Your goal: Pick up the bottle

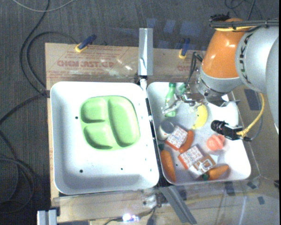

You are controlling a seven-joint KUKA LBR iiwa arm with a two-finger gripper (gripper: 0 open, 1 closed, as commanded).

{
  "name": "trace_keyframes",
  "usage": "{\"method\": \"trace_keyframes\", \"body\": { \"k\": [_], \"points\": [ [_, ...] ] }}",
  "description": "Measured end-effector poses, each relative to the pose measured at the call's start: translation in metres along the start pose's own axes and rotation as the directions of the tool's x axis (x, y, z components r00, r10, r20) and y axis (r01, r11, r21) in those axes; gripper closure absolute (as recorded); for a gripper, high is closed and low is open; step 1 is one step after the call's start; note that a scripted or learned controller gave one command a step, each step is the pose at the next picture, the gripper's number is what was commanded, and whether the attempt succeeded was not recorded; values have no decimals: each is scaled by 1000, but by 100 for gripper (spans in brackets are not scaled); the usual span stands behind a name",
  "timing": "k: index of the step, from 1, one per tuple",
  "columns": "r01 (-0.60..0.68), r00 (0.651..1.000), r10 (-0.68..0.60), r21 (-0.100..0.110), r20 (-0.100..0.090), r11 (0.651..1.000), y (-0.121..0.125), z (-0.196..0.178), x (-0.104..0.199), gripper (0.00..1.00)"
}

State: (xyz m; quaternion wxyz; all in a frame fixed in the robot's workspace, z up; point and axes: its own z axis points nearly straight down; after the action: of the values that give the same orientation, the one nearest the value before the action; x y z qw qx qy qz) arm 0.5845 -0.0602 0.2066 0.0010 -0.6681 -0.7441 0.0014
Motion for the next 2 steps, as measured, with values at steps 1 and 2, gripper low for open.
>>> {"method": "trace_keyframes", "body": {
  "k": [1, 2],
  "points": [
    [3, 1000, -3, 1, 2, 1000, 8, 24, -3, 0],
    [-55, 998, 55, -13, 4, 998, 35, 117, -48, 0]
  ]
}}
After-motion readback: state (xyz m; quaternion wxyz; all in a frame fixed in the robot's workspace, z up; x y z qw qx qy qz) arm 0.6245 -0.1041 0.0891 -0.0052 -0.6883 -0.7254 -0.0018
